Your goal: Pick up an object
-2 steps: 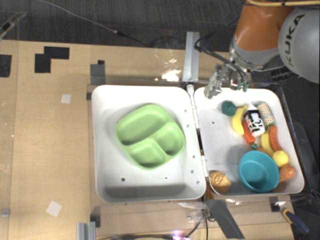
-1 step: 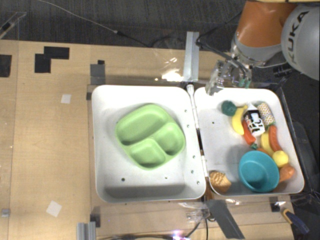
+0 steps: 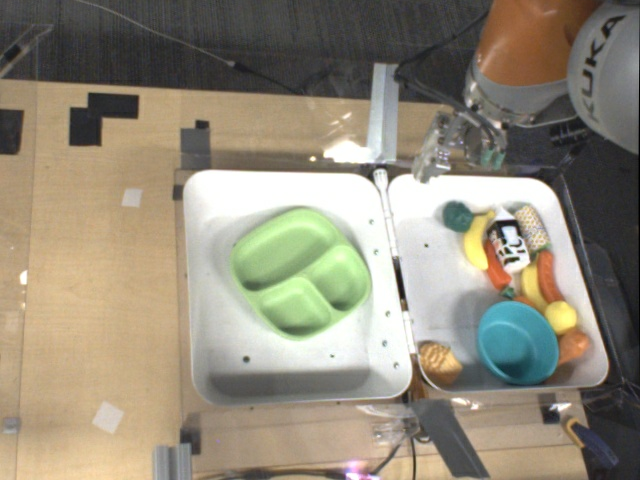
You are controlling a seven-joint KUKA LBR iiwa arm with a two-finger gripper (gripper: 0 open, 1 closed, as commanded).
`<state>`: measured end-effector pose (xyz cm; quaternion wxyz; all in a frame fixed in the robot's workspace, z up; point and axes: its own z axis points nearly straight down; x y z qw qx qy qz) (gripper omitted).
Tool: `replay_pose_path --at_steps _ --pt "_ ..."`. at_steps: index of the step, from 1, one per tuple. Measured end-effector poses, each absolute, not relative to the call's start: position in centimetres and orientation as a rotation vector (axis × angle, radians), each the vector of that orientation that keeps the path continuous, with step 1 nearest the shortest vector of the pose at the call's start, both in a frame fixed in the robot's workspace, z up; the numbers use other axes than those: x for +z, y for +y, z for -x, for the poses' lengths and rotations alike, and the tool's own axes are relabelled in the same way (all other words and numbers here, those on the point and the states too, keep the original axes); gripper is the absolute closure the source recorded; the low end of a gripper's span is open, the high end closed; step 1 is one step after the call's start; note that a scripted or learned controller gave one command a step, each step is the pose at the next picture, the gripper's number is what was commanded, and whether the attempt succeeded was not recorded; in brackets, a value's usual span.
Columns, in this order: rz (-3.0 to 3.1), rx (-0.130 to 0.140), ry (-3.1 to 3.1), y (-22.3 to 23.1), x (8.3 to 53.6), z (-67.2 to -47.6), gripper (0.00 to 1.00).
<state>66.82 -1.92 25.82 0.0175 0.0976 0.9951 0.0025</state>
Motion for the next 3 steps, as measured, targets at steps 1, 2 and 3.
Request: replay_pose_path --at_steps 1,2,3 --pt "-0.297 0.009 3.081 -1.8 27.2 -67.0 1.0" --pt "-0.292 0.011 3.07 -1.7 28.5 -67.3 1.0" --pt "-0.286 0.012 3.058 -1.7 29.9 -67.5 1.0"
